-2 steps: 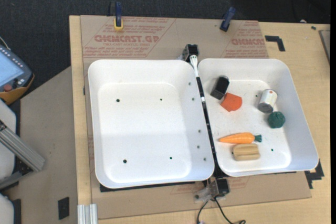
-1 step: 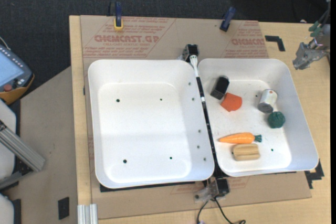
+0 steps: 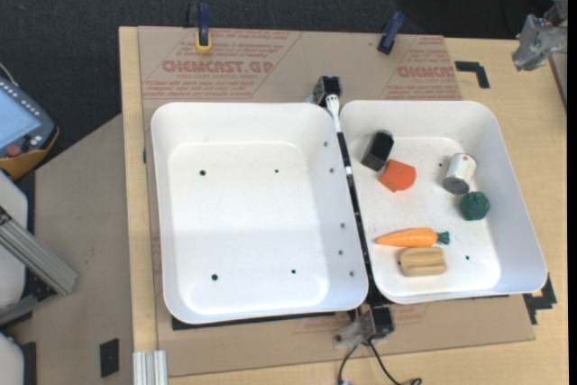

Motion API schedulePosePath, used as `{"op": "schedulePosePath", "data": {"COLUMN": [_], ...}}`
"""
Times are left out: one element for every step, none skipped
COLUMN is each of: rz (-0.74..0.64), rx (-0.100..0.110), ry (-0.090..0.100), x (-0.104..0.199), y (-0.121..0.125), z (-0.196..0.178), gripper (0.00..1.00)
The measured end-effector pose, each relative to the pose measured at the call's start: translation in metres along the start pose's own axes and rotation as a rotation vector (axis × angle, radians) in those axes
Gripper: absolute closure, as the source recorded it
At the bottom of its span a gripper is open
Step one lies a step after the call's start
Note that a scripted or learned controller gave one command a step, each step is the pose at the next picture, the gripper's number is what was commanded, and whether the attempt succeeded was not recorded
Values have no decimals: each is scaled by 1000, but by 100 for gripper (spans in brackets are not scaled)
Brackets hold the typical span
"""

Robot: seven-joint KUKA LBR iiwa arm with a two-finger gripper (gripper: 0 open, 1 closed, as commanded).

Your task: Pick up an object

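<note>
The right bin (image 3: 518, 221) holds several small objects. A black block (image 3: 378, 150) leans beside an orange-red piece (image 3: 398, 176). A white and grey cylinder (image 3: 458, 173) lies just above a dark green ball (image 3: 474, 206). An orange toy carrot (image 3: 412, 238) with a green tip lies above a tan block (image 3: 422, 261). My gripper (image 3: 538, 45) shows as a grey metal piece at the far right edge, beyond the bin's back right corner and well apart from every object.
The left bin (image 3: 171, 194) stands beside the right one on a cardboard sheet (image 3: 270, 59). Two blue clamps (image 3: 202, 24) (image 3: 390, 32) grip the sheet's back edge. A device with a blue screen (image 3: 13, 117) sits off the bench at the left.
</note>
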State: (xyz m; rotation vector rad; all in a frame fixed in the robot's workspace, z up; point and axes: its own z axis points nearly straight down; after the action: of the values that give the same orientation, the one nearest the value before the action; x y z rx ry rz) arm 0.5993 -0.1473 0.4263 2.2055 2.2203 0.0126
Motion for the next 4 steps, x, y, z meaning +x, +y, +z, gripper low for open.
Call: {"op": "schedulePosePath", "data": {"rz": [7,5,0,0], "rx": [32,23,5,0], "ry": [8,7,4,4], "x": [19,69,119,173], "y": [-27,-127,-119,-95], "z": [169,163,90,-5], "gripper": [100,100,100,100]}}
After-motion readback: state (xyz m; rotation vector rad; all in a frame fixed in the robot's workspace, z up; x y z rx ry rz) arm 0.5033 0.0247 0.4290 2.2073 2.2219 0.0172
